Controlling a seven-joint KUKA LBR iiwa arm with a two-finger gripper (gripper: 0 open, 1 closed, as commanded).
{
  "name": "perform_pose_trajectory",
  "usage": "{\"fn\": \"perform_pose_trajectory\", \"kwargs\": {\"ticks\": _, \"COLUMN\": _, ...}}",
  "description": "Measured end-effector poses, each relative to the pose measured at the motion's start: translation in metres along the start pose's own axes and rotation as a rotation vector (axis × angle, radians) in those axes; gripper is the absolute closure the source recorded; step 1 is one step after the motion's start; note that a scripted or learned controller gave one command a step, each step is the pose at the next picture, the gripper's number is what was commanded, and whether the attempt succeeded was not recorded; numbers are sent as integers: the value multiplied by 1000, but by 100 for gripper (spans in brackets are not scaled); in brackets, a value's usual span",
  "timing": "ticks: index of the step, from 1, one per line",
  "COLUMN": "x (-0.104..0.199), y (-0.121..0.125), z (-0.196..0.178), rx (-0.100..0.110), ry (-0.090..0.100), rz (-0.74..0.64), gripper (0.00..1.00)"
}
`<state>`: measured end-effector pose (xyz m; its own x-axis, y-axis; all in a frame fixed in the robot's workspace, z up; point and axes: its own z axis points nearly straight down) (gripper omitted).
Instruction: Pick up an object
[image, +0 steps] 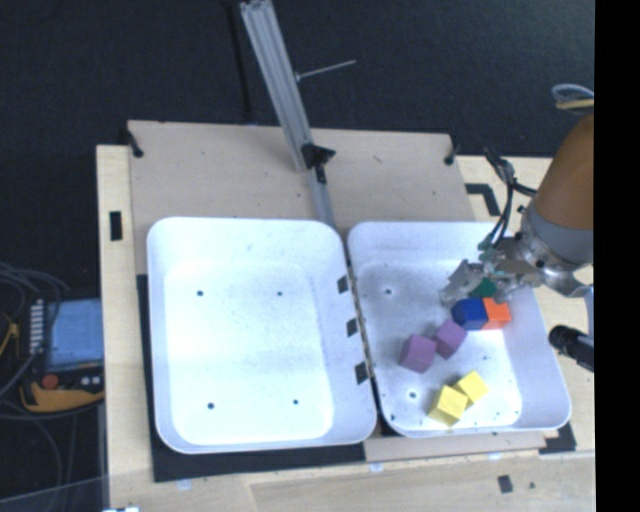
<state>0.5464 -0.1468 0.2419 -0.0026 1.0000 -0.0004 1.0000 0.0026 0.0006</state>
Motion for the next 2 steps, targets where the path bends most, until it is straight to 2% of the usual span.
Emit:
{"fn": "perform_pose_trajectory", "kwargs": {"ticks": 1, "x": 0, "y": 0, "z": 0, "rx": -1, "ry": 0, "rz": 2, "gripper": 0}}
{"fn": "perform_pose_trajectory", "kwargs": {"ticks": 2, "x": -3, "y": -10, "z": 57, "rx": 5, "ry": 0, "rz": 3, "gripper": 0}}
